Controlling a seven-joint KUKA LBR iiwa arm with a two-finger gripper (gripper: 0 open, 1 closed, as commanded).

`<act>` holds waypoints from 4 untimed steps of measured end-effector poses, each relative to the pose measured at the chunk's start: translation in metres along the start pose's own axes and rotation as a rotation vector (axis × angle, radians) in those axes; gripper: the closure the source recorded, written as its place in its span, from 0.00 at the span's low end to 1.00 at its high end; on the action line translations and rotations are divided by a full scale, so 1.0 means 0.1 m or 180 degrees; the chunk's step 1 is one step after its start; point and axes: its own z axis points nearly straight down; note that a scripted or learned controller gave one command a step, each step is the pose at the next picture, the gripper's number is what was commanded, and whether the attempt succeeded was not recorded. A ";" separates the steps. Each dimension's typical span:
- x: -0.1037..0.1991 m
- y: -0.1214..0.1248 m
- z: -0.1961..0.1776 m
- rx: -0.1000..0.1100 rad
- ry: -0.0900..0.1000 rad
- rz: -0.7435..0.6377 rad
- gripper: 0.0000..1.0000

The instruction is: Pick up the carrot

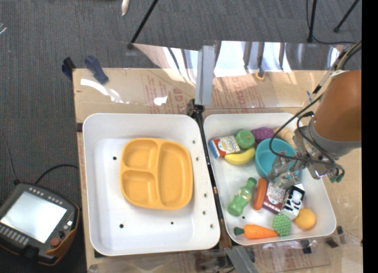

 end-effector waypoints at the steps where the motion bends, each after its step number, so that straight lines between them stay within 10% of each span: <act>1: 0.00 0.14 -1.91 0.0037 -0.0063 -0.0151 1.00; 2: 0.08 -0.50 -3.30 0.0041 -0.0050 -0.1062 1.00; 3: 0.14 -0.45 -1.71 0.0000 -0.0008 -0.2036 1.00; 4: 0.32 -0.15 -0.30 -0.0002 0.0000 -0.1318 1.00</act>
